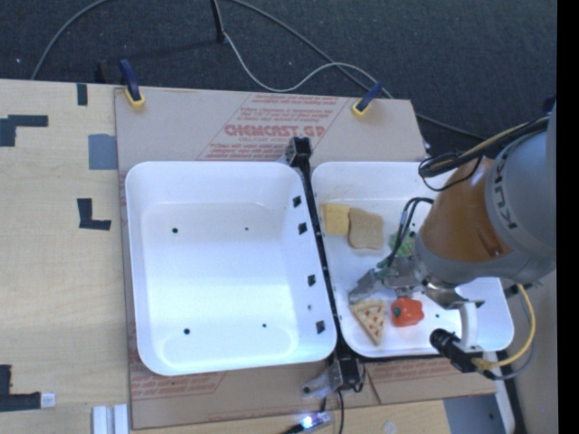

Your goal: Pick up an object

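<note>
Grey arm [525, 188], orange wrist band [457, 220], black cables, dark metal pincer [373, 283].

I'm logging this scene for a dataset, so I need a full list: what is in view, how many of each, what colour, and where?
Bins: 2, white, side by side on the bench.
Cardboard sheet: 1, brown with red print, under the bins.
Clamps: 2, blue and yellow, at the sheet's far corners.
Cables: thin, pale and dark, on the dark floor beyond the bench.
Yellow block: 1, right bin, far side.
Bread slice: 1, tan, right bin, beside the yellow block.
Pizza slice: 1, tan with red spots, right bin, near edge.
Tomato: 1, red, right bin, beside the pizza slice.
Green item: partly hidden by the arm, right bin.
Arm: 1, grey with orange band, over the right bin.
Gripper: 1, grey, just above the pizza slice.
</note>
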You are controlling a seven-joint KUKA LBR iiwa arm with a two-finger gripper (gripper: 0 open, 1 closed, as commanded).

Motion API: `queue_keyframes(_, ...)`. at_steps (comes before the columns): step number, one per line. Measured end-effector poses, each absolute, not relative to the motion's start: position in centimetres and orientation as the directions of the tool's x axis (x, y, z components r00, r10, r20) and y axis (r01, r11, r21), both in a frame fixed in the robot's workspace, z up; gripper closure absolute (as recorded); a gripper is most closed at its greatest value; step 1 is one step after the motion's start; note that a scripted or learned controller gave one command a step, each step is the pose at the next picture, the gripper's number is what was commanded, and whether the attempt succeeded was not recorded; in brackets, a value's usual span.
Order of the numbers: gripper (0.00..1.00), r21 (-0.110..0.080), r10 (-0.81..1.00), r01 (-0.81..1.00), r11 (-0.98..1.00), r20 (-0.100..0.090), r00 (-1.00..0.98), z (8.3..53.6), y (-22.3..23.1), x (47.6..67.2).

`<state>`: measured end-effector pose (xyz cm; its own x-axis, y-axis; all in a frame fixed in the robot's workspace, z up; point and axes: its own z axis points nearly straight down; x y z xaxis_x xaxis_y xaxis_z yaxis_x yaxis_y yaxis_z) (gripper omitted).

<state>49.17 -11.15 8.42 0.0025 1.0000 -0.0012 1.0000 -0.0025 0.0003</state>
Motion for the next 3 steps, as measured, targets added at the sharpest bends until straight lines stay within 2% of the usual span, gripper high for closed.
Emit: queue_keyframes(3, 0.0, -0.002, 1.0, 1.0, -0.001, 0.0, 0.001, 8.51, -11.1, 49.32)
